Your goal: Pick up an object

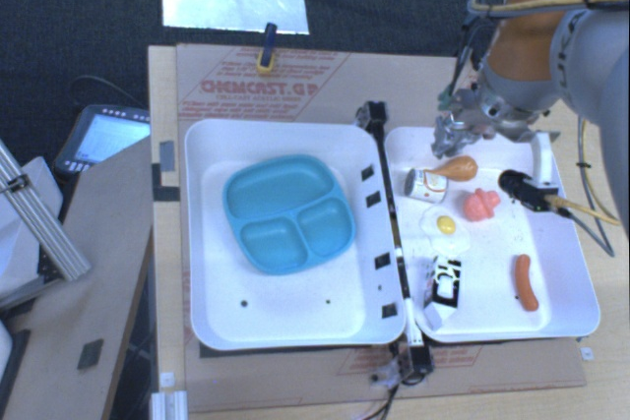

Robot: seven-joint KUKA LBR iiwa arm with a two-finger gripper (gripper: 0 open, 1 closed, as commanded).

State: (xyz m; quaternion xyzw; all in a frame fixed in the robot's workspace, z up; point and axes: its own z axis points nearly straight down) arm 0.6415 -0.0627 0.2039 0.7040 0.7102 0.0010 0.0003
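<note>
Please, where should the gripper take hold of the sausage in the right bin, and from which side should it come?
Probably across the middle of the sausage, coming straight down from above. It lies flat and alone on the bin floor, long axis running near to far, so the fingers would close on its narrow width.

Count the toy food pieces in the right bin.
4: a chicken drumstick under the gripper, a fried egg mid-bin, a pink piece right of it, a sausage near the front. The arm may hide others.

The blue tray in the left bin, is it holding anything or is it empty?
Empty. The blue tray shows three bare blue compartments; the toy food all lies in the right bin.
</note>
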